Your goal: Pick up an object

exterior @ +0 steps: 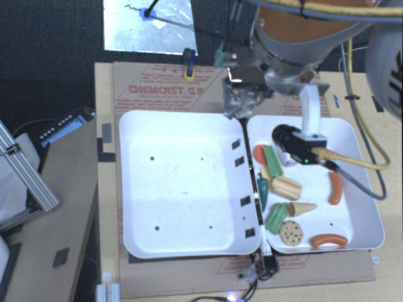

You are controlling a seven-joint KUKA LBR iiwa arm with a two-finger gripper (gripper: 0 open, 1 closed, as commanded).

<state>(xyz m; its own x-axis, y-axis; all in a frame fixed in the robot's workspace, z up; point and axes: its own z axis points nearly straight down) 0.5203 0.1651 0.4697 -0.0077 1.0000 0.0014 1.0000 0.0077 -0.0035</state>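
The claw (242, 109) hangs over the far end of the divide between the bins; its state cannot be told. A sausage (335, 188) lies in the right bin (368, 216), long axis near-to-far. The bench (107, 168) is tan.

- My one camera sits fixed above the bench (107, 168), looking down at a slant.
- It takes in both white bins: left bin (132, 168), right bin (362, 187).
- Arm (315, 17) enters from the right, close under the lens.
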